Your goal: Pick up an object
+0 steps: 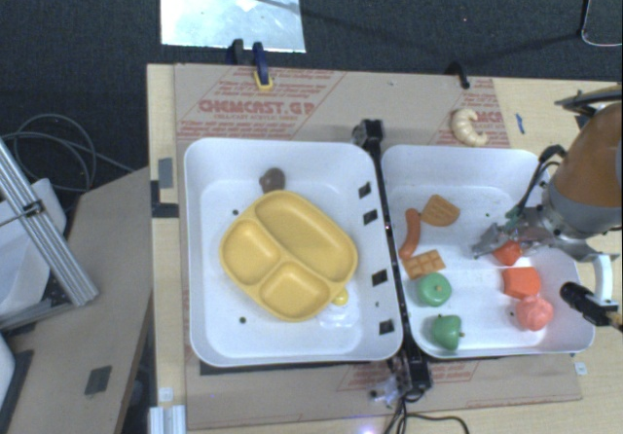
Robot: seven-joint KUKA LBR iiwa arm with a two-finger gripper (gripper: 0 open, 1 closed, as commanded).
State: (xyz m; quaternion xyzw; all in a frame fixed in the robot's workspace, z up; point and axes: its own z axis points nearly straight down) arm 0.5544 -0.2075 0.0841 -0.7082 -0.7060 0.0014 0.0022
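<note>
Here, nearest the camera in the right bin, a green pepper and a green apple sit near the front wall, a pink lump and an orange block further right, loose as if scattered for a grab. Just behind the block, the gripper reaches in low from the right at the end of the grey arm, its tip down at a small red-orange piece, by appearances the pick it is set on. The metal fingers blur into one shape, so how wide they stand, and whether they have the piece, cannot be told. That piece is too small and too covered to give a clear long axis; it lies mid-bin toward the right wall, touching or just beside the tip. Left of it a waffle and a sausage lie by the divider, the sausage's long axis running near to far, with a toast slice behind. In the left bin a yellow tray sits skewed, a brown lump beyond it. Farthest, a croissant rests on the cardboard outside the bins.
</note>
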